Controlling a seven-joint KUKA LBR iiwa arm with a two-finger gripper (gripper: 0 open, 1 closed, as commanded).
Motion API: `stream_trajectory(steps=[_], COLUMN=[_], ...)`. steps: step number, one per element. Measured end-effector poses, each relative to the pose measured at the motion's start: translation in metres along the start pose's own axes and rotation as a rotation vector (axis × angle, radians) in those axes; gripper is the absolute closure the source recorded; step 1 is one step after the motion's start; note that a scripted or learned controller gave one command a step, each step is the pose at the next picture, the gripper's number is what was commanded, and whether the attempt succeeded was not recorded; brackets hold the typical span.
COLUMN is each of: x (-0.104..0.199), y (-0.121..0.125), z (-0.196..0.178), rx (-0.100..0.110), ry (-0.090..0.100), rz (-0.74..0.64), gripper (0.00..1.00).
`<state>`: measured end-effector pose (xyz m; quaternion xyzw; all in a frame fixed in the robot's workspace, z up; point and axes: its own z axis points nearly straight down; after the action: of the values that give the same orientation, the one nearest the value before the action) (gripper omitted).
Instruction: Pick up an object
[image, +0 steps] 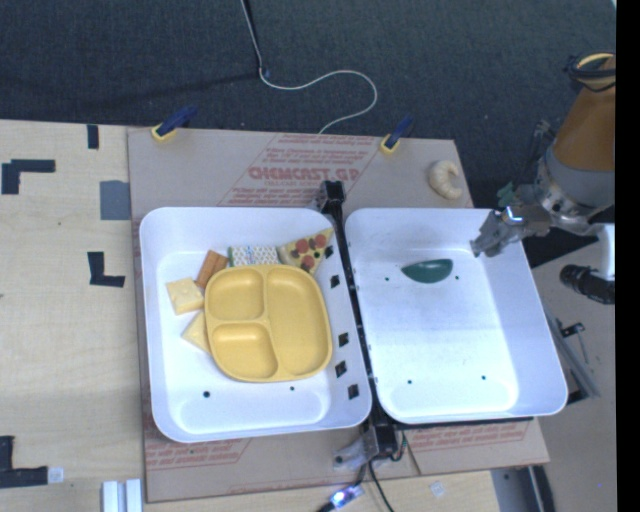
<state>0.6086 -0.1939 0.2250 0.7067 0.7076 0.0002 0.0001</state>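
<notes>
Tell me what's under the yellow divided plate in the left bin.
Flat food pieces poke out from under the yellow plate along its left and top edges: tan crackers and patterned pieces. How far they extend underneath is covered.

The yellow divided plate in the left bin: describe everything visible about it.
The yellow divided plate is a rounded-square tray that looks like matte plastic, with three compartments: two at the far side and one wider at the near side. It lies flat and slightly rotated in the left bin. It overlaps tan cracker-like pieces at its left edge and small colourful items behind it.

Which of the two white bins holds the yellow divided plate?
The left bin holds the yellow plate; the right bin holds a small dark green object.
</notes>
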Motion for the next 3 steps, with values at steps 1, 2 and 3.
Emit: stream_trajectory(steps=[1,2,3], x=[0.057,0.110,0.161], y=[-0.016,-0.034,-0.057], z=[0.008,-0.002,0.010], rx=[0.003,0.003,0.005], ry=[0.001,0.002,0.001], rz=[-0.004,-0.005,-0.004], gripper=[1.00,1.00,1.00])
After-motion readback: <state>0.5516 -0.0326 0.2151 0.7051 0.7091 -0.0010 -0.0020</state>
